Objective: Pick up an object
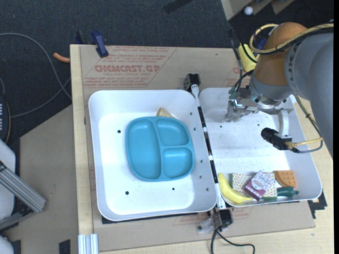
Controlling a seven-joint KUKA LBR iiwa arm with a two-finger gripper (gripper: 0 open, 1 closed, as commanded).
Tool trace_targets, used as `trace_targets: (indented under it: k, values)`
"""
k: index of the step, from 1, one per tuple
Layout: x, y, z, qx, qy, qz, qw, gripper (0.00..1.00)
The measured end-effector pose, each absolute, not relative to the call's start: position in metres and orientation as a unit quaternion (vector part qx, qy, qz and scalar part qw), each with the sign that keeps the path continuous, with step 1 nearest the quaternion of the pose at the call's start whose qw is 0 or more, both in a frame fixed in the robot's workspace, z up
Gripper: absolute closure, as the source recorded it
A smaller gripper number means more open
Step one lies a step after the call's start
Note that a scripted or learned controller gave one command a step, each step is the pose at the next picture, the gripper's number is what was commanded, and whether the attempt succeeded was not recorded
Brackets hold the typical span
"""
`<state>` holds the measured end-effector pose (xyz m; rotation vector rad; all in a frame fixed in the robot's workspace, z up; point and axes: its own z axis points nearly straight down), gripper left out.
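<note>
The arm [296, 57] reaches into the right bin [233, 142], and its gripper [237, 111] hangs low over the bin's far half, near the far wall. Nothing shows between its fingers, and from this slant I cannot tell whether they stand wide or narrow. So, as I judge it, the pick has not begun: nothing is lifted, and every candidate lies untouched at the bin's near edge.

Those candidates crowd together along the near wall of the right bin. A banana [231, 191] lies in the near corner by the divider. Just beside it sits a small packet [260, 184], pink and white, and past that an orange waffle-like piece [285, 178] with a green thing [288, 193] at its near side. They touch or nearly touch one another, and all press close to the wall.

The floor of the right bin between the gripper and this cluster is bare, so the approach toward the near edge looks free. The hard part, I think, is the last stretch: the wall and the crowding leave little room for fingers to straddle any one item. The banana's inner curve, facing the bin's middle, seems the most open side.

Across the divider from the right bin, the left bin [106, 157] holds a blue tray [159, 147], with a tan scrap [164, 112] peeking past its far rim.
</note>
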<state>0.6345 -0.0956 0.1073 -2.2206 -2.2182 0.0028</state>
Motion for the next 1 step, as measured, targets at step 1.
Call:
trace_targets:
  k: [1]
  values:
    - [0.6150, -0.0921, 0.0841, -0.707, -0.707, 0.0007, 0.001, 1.00]
